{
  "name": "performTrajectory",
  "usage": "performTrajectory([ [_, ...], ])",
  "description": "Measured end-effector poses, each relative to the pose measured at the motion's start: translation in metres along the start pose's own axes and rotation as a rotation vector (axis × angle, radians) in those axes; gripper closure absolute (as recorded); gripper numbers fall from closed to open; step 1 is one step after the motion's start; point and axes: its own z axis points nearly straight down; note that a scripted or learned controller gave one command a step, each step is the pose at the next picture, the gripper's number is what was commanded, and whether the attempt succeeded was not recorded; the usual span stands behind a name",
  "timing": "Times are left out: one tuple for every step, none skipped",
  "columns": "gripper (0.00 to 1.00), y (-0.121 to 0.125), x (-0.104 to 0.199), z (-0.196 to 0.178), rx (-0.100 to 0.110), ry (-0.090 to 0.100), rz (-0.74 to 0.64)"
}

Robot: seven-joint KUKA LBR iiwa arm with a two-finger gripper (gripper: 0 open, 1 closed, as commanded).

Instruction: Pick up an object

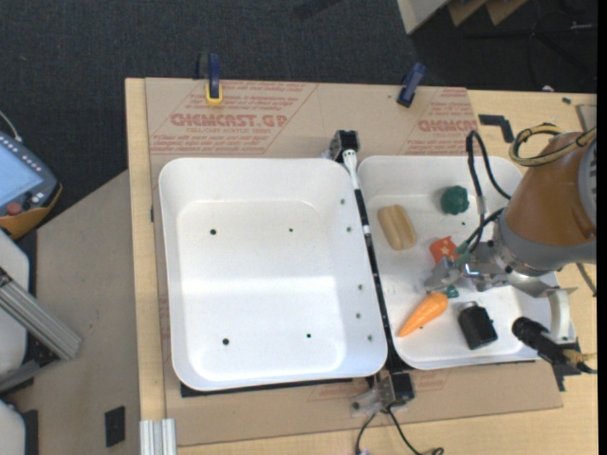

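Black rectangular block (477, 326) and orange plastic carrot (423, 312) crowd the gripper (453, 275).
Claw state: cannot tell. Descending among neighbours risks a glancing, failed pinch.

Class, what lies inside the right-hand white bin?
Inside the right-hand white bin: tan block, green ball, orange carrot, black block, small orange-red piece. The arm covers the rest.

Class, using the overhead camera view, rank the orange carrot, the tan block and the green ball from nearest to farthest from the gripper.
From the gripper:
1. Orange carrot, just below-left of it.
2. Tan block, up-left, near the bin divider.
3. Green ball, at the bin's far side; close to the block's distance.
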Motion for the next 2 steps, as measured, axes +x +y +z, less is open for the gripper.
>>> performTrajectory([
  [1.00, 0.002, -0.001, -0.015, -0.011, -0.004, 0.001],
  [1.00, 0.051, 0.025, -0.077, -0.016, -0.005, -0.004],
])
